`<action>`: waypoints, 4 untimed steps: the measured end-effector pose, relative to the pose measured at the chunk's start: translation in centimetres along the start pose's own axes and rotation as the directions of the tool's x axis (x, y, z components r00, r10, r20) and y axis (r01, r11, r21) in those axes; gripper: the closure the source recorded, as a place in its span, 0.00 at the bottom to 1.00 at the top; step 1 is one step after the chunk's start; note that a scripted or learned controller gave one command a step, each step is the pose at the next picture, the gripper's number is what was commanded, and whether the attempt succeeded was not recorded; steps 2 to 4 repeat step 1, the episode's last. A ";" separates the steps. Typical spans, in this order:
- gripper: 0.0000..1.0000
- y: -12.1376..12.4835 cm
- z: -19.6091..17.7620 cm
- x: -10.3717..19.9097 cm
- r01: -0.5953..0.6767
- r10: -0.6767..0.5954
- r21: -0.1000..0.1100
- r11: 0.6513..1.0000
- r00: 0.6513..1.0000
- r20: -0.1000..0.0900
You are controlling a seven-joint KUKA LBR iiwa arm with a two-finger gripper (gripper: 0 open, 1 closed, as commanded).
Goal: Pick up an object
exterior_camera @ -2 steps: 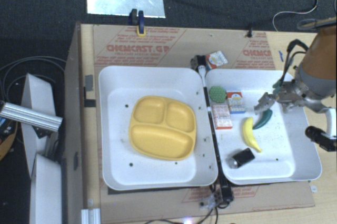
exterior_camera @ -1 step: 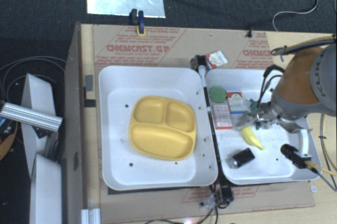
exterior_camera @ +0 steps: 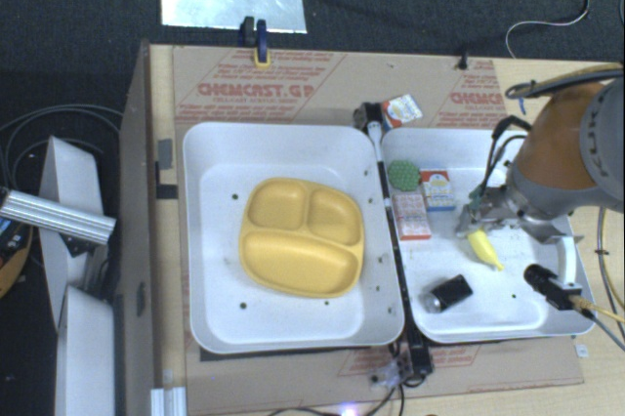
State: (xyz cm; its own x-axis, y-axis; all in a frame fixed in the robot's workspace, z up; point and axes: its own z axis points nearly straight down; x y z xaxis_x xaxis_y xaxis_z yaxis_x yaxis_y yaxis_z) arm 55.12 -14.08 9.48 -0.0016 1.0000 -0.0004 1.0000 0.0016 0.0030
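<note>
Yellow banana [exterior_camera: 484,248] lies in the right bin [exterior_camera: 508,324] just beneath the lowered claw [exterior_camera: 477,221], likely the pick target, though I cannot tell the claw's state.

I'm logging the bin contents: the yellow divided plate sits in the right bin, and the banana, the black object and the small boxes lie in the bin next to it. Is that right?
Not quite. The camera view shows the yellow divided plate in the left bin, not the right one. The rest holds: the banana, the black object and the small boxes lie in the bin next to it, the right bin.
</note>
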 end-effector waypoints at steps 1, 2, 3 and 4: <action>1.00 -2.7 -9.0 8.3 0.003 -0.003 0.000 1.000 1.000 -0.001; 1.00 -2.7 -9.0 8.3 0.003 -0.003 0.000 1.000 1.000 -0.001; 1.00 -2.7 -9.0 8.3 0.003 -0.003 0.000 1.000 1.000 -0.001; 1.00 -2.7 -9.0 8.3 0.003 -0.003 0.000 1.000 1.000 -0.001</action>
